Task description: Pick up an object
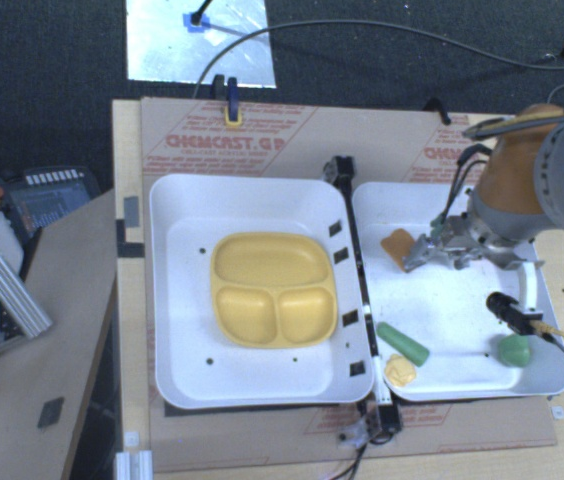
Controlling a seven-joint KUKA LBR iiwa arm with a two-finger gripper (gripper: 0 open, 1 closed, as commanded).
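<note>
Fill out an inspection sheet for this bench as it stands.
Surface: sheet printed CHEMCAST bearing left bin and right bin, side by side.
Job's things: right bin holds orange block, green cylinder, yellow lump, green ball.
Clutter: yellow divided plate in left bin.
Grippers: gripper low over right bin, beside orange block; no hold visible.
Cables: black cable across dark floor behind bench.
Surroundings: silver sheet behind; keypad device and aluminium rail at left.
</note>
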